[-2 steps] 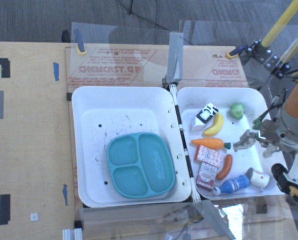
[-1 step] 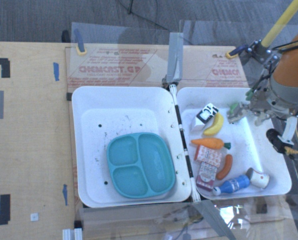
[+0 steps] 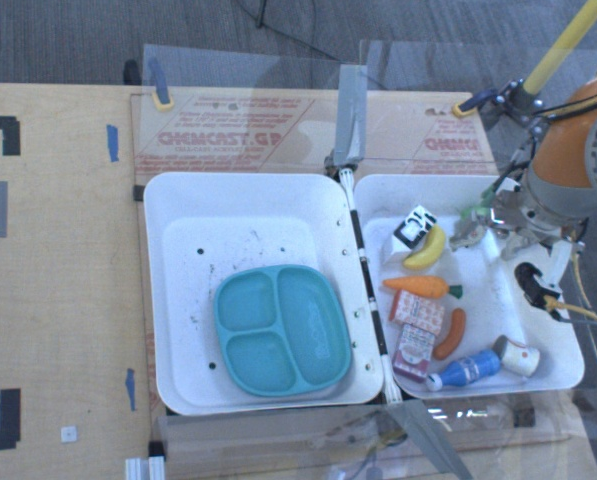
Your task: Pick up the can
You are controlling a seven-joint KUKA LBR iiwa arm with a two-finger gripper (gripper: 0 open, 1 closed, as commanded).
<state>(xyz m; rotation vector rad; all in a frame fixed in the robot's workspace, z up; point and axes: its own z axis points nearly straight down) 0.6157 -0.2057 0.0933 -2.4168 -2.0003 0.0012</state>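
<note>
The can is lying on its side in the right bin, near the front right corner. It is small, round and white, and it is touching the top end of the blue bottle. The gripper is hanging over the back part of the same bin, beside the banana, well apart from the can. Its fingers are standing open and are holding nothing.

The can is probably light and hard, so it should not squash. Its skin looks smooth, so it may slip or roll away. I think the best place to grab is across its round middle, with one finger on each side, staying off the bottle.
</note>
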